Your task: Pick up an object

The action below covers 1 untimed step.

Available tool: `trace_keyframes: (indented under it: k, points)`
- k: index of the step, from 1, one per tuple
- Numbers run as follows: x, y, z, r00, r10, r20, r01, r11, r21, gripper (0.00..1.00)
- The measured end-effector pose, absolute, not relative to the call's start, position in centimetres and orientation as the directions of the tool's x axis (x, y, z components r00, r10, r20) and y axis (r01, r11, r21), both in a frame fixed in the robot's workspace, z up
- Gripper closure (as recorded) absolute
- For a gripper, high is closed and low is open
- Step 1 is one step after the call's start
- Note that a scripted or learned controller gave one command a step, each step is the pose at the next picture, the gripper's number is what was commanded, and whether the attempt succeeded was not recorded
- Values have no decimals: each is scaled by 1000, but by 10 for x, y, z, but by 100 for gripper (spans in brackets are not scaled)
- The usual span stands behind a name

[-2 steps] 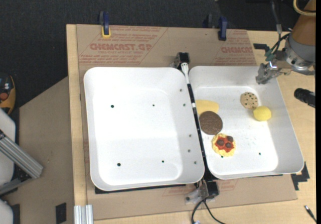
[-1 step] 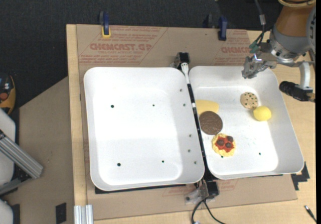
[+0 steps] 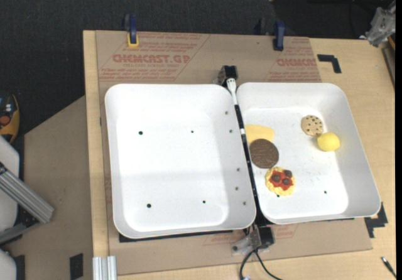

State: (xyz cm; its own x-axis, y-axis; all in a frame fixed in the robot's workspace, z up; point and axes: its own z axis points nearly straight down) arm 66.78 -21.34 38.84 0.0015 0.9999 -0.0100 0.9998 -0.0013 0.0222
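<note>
- right bin (image 3: 352,147): holds all five loose objects, grouped in its left and middle part.
- brown disc (image 3: 264,152): round, flat, dark brown, like a toy cookie or burger patty; lies flat close to the bin's left wall, just below the yellow slice and overlapping its lower edge.
- yellow slice (image 3: 259,132): flat, pale yellow, like toy cheese; lies against the left wall, towards the far side of the group.
- pizza-like piece (image 3: 280,181): small, yellow with red and dark spots on top; lies just below and right of the brown disc, near it, whether touching cannot be told.
- speckled cookie (image 3: 311,125): tan round piece with dark specks; lies towards the middle of the bin, apart from the brown disc.
- yellow ball (image 3: 328,142): round, lemon-like; sits just beside the speckled cookie, below and right of it, at or near contact.
- left bin (image 3: 169,159): white, shallow, four small dark dots on its floor; stands side by side with the right bin, rims meeting along a dark centre strip.
- counter (image 3: 188,53): brown board with red printed lettering, carrying both bins; two blue clamps (image 3: 130,24) on its far edge.
- pincer: its state cannot be told from this view.
- cable (image 3: 251,260): dark lead at the near edge below the join of the bins.
</note>
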Motion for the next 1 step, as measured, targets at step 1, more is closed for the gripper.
trace_keyframes:
  k: [1]
  points:
    - [631, -225, 431, 2, 1000, -4, 1000, -1, 8, 100]
